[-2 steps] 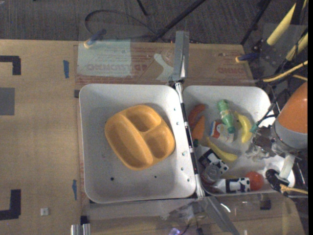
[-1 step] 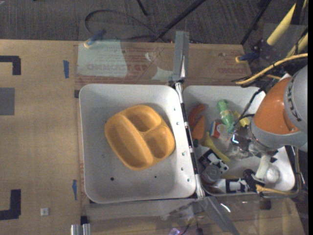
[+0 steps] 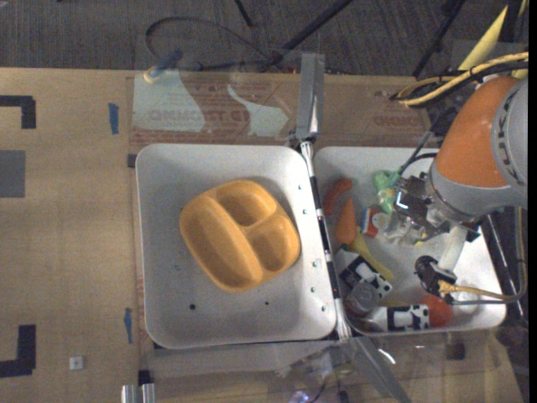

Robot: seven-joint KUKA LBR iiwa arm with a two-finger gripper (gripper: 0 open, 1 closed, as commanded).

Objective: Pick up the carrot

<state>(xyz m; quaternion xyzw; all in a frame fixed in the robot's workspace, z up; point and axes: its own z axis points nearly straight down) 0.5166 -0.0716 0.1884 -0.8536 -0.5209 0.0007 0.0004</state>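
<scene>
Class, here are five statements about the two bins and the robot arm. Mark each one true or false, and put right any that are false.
1. A yellow divided plate lies in the left bin. True.
2. The carrot lies on the yellow plate. False: it lies in the right bin, near the wall between the bins.
3. The hand is above the right bin. True.
4. The plate has a single undivided well. False: ridges split it into three compartments.
5. The carrot is clamped in the hand. False: it lies apart from the hand, towards the left bin.
</scene>
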